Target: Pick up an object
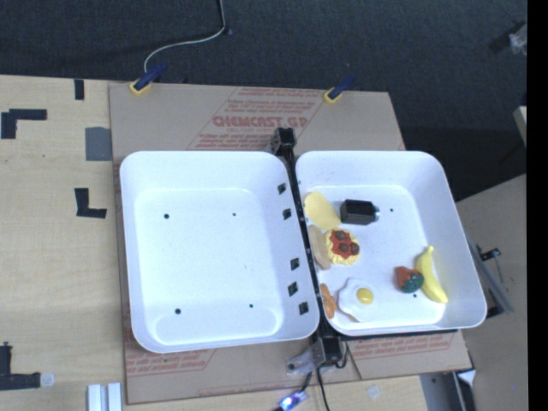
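Dark carpet is lying behind a wooden bench where a cardboard sheet (pixel 257 118) is carrying two shallow white bins side by side, the left bin (pixel 141 255) and the right bin (pixel 449 221). All the objects are sitting in the right bin: a banana (pixel 431 276) at about 4 o'clock from the bin's centre, a small red and green piece (pixel 408 279) touching its left side, a fried egg (pixel 356 299) near 6 o'clock, a black block (pixel 358 211) toward 12 o'clock, and a yellow piece (pixel 321 211) with a red-topped food piece (pixel 339 247) close to the dividing wall at 9 o'clock. The arm is not reaching over the bins at this moment, so whether the fingers are apart or together cannot be told. For a good pick, the black block is seeming the best choice, because it is standing apart from its neighbours and from the walls; its long axis is running from 9 to 3 o'clock, so the fingers should be closing across its short side, along 12 to 6. The banana is pointing from 11 toward 5 o'clock, but the red piece and the wall are crowding it.
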`<state>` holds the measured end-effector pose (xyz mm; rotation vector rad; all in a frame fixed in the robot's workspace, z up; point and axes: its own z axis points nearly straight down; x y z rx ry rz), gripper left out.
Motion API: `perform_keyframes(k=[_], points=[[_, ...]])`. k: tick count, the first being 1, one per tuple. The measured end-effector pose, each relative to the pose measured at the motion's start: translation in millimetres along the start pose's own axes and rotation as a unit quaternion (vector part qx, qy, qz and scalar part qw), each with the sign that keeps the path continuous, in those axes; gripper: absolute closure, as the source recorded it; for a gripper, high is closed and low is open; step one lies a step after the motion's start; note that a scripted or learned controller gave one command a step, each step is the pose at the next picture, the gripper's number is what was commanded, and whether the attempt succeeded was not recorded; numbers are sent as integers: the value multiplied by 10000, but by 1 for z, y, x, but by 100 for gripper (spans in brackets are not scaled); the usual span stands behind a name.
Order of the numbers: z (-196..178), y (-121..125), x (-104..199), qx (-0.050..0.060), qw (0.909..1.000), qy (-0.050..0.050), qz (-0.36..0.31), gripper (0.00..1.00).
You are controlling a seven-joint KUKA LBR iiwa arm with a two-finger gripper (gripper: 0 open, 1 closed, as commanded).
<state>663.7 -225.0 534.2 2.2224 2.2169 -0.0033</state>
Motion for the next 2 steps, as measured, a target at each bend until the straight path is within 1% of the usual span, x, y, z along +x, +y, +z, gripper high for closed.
perform_keyframes(k=[1, 2], points=[[111, -17, 50, 57, 10000, 31, -27, 100], [43, 5, 42, -32, 10000, 3, -25, 100]])
